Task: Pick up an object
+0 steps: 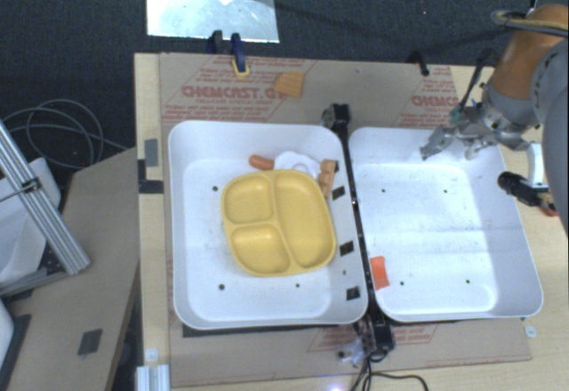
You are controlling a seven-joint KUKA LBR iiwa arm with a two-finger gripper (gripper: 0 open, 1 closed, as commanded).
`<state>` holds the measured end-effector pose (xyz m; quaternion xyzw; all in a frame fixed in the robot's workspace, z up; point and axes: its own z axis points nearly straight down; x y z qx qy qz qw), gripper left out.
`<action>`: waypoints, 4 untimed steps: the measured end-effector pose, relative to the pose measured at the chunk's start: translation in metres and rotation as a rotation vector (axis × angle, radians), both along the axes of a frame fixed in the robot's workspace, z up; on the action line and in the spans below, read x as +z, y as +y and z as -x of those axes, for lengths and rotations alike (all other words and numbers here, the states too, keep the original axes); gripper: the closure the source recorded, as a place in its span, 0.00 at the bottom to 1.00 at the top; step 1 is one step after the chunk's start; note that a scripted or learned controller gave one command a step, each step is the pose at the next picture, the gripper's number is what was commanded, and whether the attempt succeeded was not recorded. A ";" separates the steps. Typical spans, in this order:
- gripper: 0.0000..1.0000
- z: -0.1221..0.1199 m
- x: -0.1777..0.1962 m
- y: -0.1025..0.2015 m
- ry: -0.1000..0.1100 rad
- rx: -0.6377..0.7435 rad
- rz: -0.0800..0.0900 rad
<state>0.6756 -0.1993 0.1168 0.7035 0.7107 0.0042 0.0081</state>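
Bench w/ two shallow white bins, seen from above: the grey-and-orange arm's two-finger gripper hangs over the far edge of the right white plastic bin, nothing between its tips; how wide they stand can't be told at this angle.

Nearest candidate for the pick: a small orange block, lying at the right bin's near-left wall, just beside the divider. From the claw it sits toward the viewer and to the view's left, diagonally across the bin floor; its long axis runs approx. near-to-far.

The rest lies in the left white plastic bin: a yellow three-compartment plastic tray, w/ an orange sausage-shaped piece, a white ring-like item and a small tan block at its far rim. All are farther from the claw, by my reckoning.
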 end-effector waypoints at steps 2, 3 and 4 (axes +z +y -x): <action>1.00 0.010 0.108 0.101 0.010 0.000 -0.003; 0.00 0.010 0.107 0.101 0.011 0.001 -0.003; 0.00 0.135 0.169 0.033 0.016 -0.020 -0.003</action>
